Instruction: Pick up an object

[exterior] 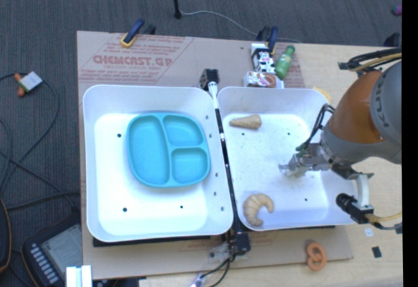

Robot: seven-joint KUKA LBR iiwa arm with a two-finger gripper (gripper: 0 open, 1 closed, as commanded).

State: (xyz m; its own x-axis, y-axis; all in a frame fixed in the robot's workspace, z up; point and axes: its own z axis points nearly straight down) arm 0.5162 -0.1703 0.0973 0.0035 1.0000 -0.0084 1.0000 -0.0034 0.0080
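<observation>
A croissant (257,208) lies near the front edge of the right bin (271,148). A tan cone-shaped pastry (245,122) rests near that bin's back left. My gripper (293,168) hovers low over the right bin's right half, right of and beyond the croissant. Its fingertips are small and blurred against the white floor, and nothing shows between them.
The left bin (108,207) holds a blue divided plate (168,149). Behind the bins stand a green bottle (284,61) and a small printed box (262,71). An orange ring (316,255) lies on the cardboard in front. Clamps sit between the bins.
</observation>
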